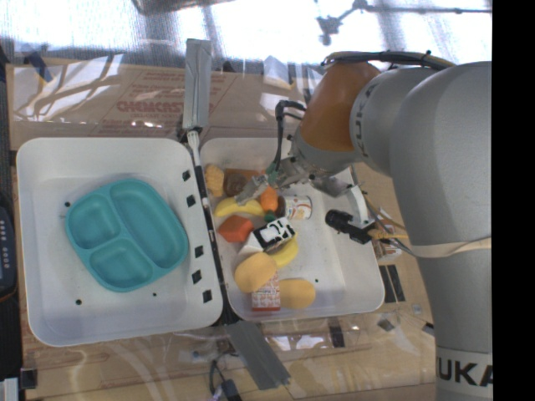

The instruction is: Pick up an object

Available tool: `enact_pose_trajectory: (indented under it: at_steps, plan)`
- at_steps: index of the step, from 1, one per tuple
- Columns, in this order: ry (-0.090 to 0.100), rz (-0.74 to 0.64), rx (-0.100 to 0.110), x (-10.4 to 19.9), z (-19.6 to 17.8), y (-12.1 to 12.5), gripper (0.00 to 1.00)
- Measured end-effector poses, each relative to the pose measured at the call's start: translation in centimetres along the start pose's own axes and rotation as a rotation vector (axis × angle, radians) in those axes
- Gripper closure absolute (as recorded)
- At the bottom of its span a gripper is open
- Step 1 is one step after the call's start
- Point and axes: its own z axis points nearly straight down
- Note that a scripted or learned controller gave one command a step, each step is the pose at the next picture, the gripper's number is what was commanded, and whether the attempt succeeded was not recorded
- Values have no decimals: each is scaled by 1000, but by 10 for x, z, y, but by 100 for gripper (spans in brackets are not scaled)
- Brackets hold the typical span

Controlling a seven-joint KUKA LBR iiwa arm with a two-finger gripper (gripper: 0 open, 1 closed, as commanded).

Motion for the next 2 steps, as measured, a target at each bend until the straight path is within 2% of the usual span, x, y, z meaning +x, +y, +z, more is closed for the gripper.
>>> enact_pose_trajectory:
  at_steps: [1,2]
  plan:
    - [-2,-4,-4,0,-11,2,100]
    - [4,5,5,65,-95,59,100]
